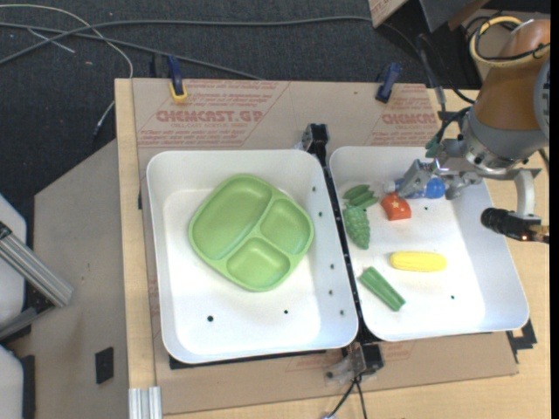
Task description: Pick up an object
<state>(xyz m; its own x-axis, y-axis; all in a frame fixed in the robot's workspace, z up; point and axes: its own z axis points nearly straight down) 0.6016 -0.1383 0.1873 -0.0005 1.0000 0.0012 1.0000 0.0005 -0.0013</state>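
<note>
Your gripper [430,184] hangs in the upper part of the right bin [489,312], right of centre frame; whether its jaws are parted, you cannot tell. The red block [396,207] lies just beside it, lower left. Centre over it, then descend squarely.

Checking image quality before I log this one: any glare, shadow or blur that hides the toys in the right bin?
Camera view: lighting is even and soft, with faint shadows under the yellow corn and the green stick; no glare on the right bin; the arm and gripper look slightly soft, and a blue item there is hard to make out.
</note>
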